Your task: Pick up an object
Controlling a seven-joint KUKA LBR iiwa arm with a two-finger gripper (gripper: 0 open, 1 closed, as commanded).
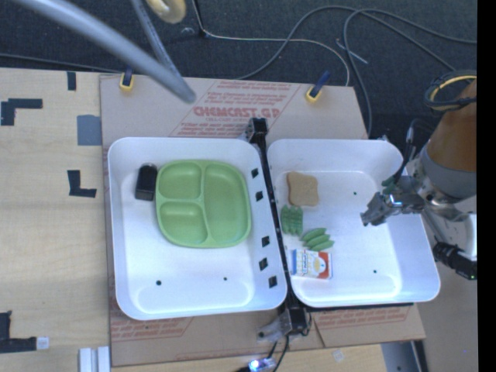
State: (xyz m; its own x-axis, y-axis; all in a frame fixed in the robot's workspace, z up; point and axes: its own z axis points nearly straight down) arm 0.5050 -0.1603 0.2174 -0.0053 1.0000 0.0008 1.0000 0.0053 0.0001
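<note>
The desk (pixel 46 231) carries a sheet of brown cardboard (pixel 232 103) with red print, and on it two shallow white bins stand side by side, touching along a dark central joint.

Left bin (pixel 186 293): a green divided plate (pixel 203 203) with three compartments lies flat in the upper half. A small black block (pixel 146 182) sits just beside the plate's left edge, touching or nearly touching it.

Right bin (pixel 387 285): four items are gathered along the left side, close to the divider. A tan slice of bread (pixel 302 189) lies uppermost. Below it is a green leafy piece (pixel 291 219), then a green pea pod (pixel 317 239) lying at a slant, and lowest a small red and white carton (pixel 311 264) lying flat. The pod sits just above the carton; whether they touch cannot be made out.

The arm (pixel 449 149) enters from the right, its orange band showing above the grey wrist. The claw (pixel 375 210) hangs over the right part of the right bin, near its right wall and well apart from the four items. No item sits between its fingers. Whether the fingers stand wide or narrow cannot be told from this angle; they appear as one dark cluster.

Two yellow clamps (pixel 126 81) hold the cardboard's far edge. Black cables (pixel 325 22) trail across the dark floor beyond. A blurred grey bar (pixel 93 25) crosses the upper left.
</note>
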